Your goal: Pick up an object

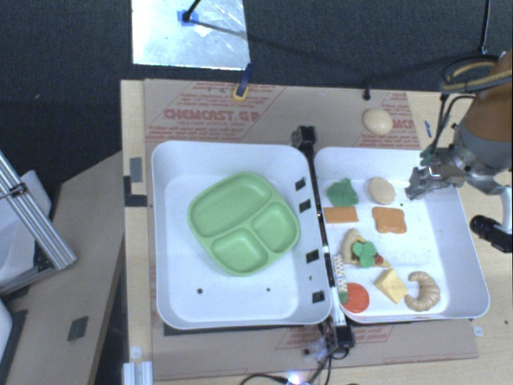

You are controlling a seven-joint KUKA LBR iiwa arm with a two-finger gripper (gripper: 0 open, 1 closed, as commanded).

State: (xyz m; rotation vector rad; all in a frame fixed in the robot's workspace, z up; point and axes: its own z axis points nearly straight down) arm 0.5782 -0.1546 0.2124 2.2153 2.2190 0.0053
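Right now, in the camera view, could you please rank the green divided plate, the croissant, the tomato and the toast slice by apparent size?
1. green divided plate, by far the largest
2. croissant
3. toast slice and tomato: they look alike, so I won't rank them.

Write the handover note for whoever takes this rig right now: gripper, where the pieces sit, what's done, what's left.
Gripper: low over the right bin's upper right part, nothing seen between its fingers; open or shut can't be read.
Right bin holds the toy food: green leafy piece, beige bun, orange slab, toast, piece with green topping, cheese wedge, croissant, red tomato.
Left bin holds the green divided plate.
Another beige bun lies on the cardboard behind the bins.
Done: no pick yet.
Left: grasp one piece and lift it; the bun in the bin lies nearest.
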